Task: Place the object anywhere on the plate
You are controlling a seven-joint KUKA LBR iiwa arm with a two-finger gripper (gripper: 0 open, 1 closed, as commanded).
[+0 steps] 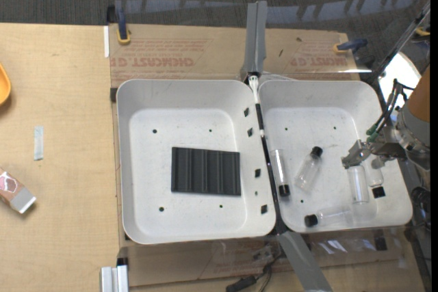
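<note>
Two white bins sit side by side on the bench. Left bin (137, 147): a dark ribbed plate (205, 171) lies flat near its middle, long axis running left to right, bare on top. Right bin (308, 113): four clear vials with black caps are scattered on the floor. One vial (280, 174) lies against the left wall, long axis running near to far; a second (310, 167) lies tilted just beside it; a third (328, 217) lies along the near wall, long axis left to right; a fourth (357, 184) lies near the right side, long axis near to far. The gripper (356, 155) hangs over the right part of this bin, directly above the far end of the fourth vial; whether its fingers are parted or closed cannot be told, and no vial is visibly between them. Key relation: the fourth vial is the nearest object, just below and toward the near side of the gripper, while the plate lies well apart to the left, across the wall dividing the bins. Judged step: pick-up not yet achieved; transfer leftward remains.
</note>
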